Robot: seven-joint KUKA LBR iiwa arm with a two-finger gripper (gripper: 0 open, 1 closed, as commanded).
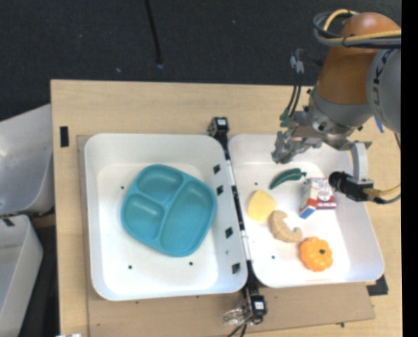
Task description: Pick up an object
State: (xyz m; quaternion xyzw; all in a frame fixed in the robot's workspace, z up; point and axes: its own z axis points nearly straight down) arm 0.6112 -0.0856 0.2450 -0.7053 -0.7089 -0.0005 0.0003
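Observation:
The right bin (356,258) holds a green pepper-like piece (286,177), a yellow lump (261,206), a tan curved piece (284,227), a small orange pumpkin (315,253) and a white, red and blue carton (317,196). My gripper (287,148) hangs over the bin's back part, just above and behind the green piece. Nothing shows between its fingers.
The left bin (103,258) holds a blue divided plate (168,209). Black clips (219,126) sit along the seam between the bins. A grey-white container (12,167) stands off the bench at the left. The arm's orange band (360,37) rises at the back right.

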